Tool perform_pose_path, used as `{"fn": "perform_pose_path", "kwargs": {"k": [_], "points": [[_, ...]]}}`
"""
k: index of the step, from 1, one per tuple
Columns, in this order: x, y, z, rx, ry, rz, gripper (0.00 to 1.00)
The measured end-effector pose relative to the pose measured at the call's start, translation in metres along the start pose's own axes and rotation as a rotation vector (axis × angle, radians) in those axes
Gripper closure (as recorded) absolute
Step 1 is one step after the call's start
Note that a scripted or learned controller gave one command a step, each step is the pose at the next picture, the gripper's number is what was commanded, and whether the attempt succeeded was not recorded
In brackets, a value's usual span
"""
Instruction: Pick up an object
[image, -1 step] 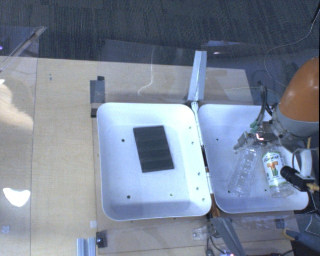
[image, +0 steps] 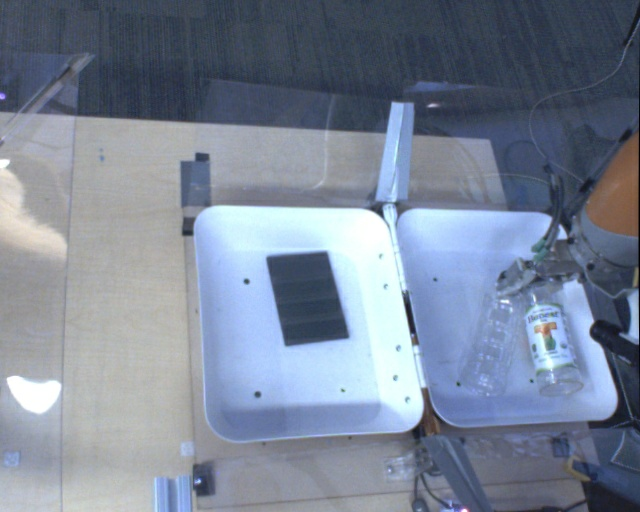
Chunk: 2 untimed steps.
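In the right bin (image: 440, 250) lie two clear plastic bottles side by side. One is plain and ribbed (image: 489, 345). The other carries a white label with orange and green print (image: 549, 345). My gripper (image: 528, 272) hangs at the right bin's far right, just above the upper ends of both bottles. The grey wrist with its orange band (image: 612, 200) comes in from the right edge. A flat dark grey slab (image: 307, 297) rests in the middle of the left bin (image: 230, 380).
A metal divider post (image: 394, 155) stands at the back between the bins. Clear panels rise behind and to the left of the bench. Cables trail over the right bin's back right corner. Clamps sit at the front edge.
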<state>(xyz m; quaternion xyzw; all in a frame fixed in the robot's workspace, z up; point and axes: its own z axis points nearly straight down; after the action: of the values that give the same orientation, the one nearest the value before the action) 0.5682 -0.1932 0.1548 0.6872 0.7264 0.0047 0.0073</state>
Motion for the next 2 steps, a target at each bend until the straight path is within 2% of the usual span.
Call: {"fn": "perform_pose_path", "kwargs": {"k": [1,2], "points": [[-0.011,0.004,0.066,0.003,0.002,-0.091,0.0],[-0.009,0.007,0.054,-0.004,0.001,-0.094,1.0]]}}
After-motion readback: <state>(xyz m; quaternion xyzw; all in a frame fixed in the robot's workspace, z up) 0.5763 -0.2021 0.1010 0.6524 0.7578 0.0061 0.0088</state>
